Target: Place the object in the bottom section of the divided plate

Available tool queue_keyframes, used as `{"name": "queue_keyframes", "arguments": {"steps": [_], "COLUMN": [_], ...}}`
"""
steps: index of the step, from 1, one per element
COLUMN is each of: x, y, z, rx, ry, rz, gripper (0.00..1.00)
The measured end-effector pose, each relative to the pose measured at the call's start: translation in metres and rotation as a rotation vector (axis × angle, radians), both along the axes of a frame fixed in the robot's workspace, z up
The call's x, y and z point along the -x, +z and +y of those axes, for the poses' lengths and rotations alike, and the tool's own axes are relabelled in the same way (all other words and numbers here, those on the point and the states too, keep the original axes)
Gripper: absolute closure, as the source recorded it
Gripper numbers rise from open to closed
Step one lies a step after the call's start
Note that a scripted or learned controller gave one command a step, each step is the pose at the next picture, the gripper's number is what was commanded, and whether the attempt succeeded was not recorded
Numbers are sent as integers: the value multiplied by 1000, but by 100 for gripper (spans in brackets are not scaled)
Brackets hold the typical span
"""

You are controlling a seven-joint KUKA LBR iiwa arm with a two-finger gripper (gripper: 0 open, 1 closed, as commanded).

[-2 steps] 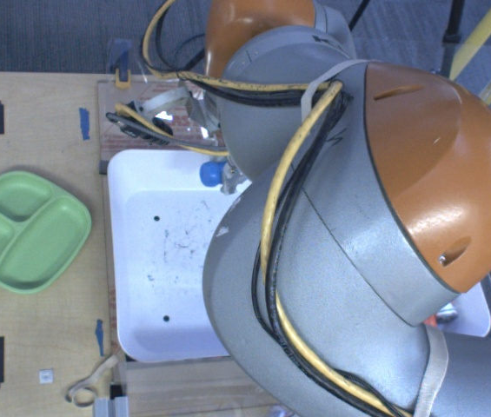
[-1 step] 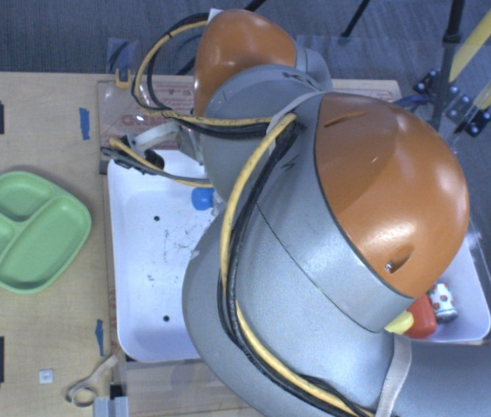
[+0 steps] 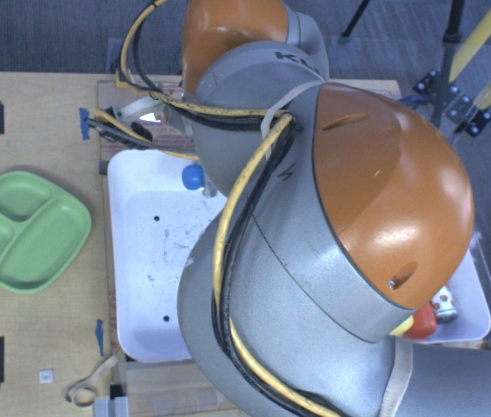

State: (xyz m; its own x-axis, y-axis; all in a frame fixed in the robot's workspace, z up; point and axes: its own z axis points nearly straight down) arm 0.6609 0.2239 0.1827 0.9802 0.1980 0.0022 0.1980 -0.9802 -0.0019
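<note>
My own bulk, the grey arm with its glossy orange shells (image 3: 375, 198), covers most of what lies below, and the claw is somewhere beneath it, so I cannot tell what state it is in or whether it has anything. That leaves the key relation partly open: the light green divided plastic plate (image 3: 26, 230) sits on the wooden worktop (image 3: 36, 102) well off to the left of the shallow white bin (image 3: 154, 259), apart from it, while I reach in from the right, so whatever I carry must cross the bin's left wall and travel further left to get there. The plate is turned at a slant; its one large section faces lower right, toward the bin, and two smaller sections lie on its upper-left side. I judge the large one to be the bottom section, and all three sections look bare. As for the object itself, I can pick out a small blue round thing (image 3: 193, 177) at the near bin's upper edge, just beside my arm, and a small red and white piece (image 3: 432, 315) at the far right, in the second white bin (image 3: 475, 307); which of them is meant I cannot say.
</note>
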Motion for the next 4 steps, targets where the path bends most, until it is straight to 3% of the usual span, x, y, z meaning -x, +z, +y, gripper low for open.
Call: {"name": "queue_keyframes", "arguments": {"steps": [1,2,3,4], "x": [-1,22,2,16], "y": [10,-50,17,155], "z": [-2,-46,2,0], "rx": [-2,3,1,1], "ry": [-4,3,2,1], "rz": [-1,8,0,0], "gripper": [100,100,100,100]}}
